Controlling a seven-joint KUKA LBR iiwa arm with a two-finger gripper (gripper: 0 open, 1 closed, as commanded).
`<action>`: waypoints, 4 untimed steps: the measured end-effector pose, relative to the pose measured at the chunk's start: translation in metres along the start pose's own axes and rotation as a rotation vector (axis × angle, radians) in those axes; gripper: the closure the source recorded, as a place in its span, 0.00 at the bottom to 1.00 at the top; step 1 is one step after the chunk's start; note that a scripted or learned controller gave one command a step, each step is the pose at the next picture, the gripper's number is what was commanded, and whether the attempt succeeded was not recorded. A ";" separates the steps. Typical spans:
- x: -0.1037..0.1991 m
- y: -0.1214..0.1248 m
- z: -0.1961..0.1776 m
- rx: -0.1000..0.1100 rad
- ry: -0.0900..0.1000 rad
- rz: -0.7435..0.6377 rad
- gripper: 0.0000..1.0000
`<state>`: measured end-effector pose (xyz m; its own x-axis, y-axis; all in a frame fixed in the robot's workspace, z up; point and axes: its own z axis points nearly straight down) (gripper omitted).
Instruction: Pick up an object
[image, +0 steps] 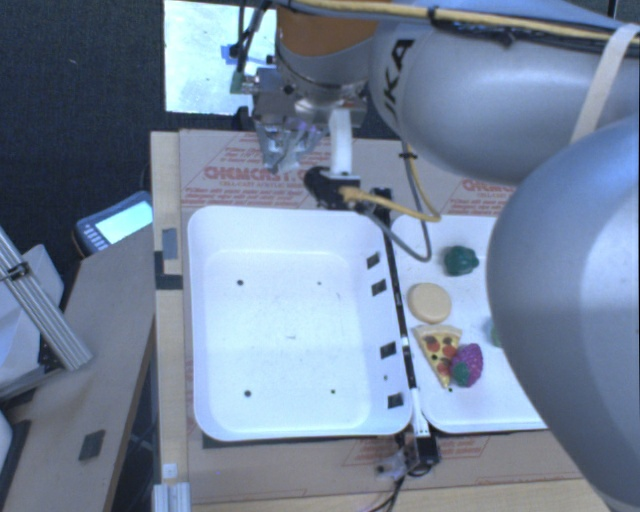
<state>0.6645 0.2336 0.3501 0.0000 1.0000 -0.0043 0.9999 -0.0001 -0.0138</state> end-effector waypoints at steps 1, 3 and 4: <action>0.000 0.002 -0.150 -0.031 0.010 -0.005 1.00; -0.007 -0.012 -0.092 -0.029 0.011 -0.009 1.00; -0.063 -0.082 -0.136 -0.022 0.007 0.002 1.00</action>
<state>0.5845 0.1716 0.4871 0.0017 1.0000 0.0025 1.0000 -0.0018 0.0078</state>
